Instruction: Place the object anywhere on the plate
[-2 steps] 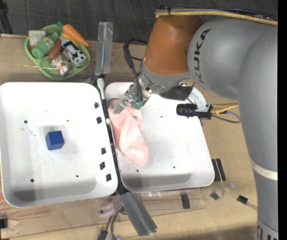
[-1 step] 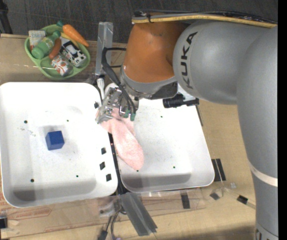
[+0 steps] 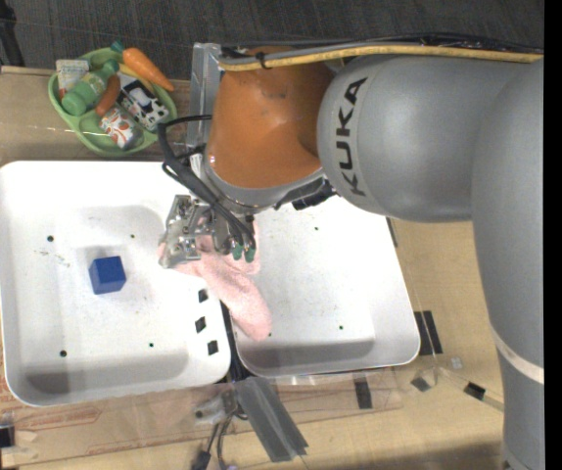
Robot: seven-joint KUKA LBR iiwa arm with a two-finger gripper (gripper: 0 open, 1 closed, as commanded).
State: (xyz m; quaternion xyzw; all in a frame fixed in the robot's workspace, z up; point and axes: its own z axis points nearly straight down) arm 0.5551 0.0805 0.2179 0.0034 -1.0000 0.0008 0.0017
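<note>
The claw [image 3: 209,235] hangs low over the ridge where the two white bins meet, directly under the orange band of the arm [image 3: 261,125]. Its metal parts are crowded together against the glare of the bin floor, so I cannot tell whether it is open or closed, nor whether it truly grips anything. Right at its lower edge begins a pink cloth [image 3: 237,297], which I take to be the task's thing. The cloth touches the claw's underside and trails away from it toward the bench's near edge, draped across the ridge, with its far end lying in the right bin [image 3: 359,262]. It may lie that way because it is soft and was caught by one corner, so the rest sags and drags wherever the ridge holds it up; that is a guess, and the contact may be no more than the claw resting on the cloth. Further out, well to the claw's left, a blue cube [image 3: 108,274] sits alone and flat on the floor of the left bin [image 3: 26,213], apart from everything. Beyond the bins, up and to the left of the claw, a green bowl [image 3: 73,123] of toy food stands on the bench; it is the nearest thing to a plate, though I cannot say it is the target.
</note>
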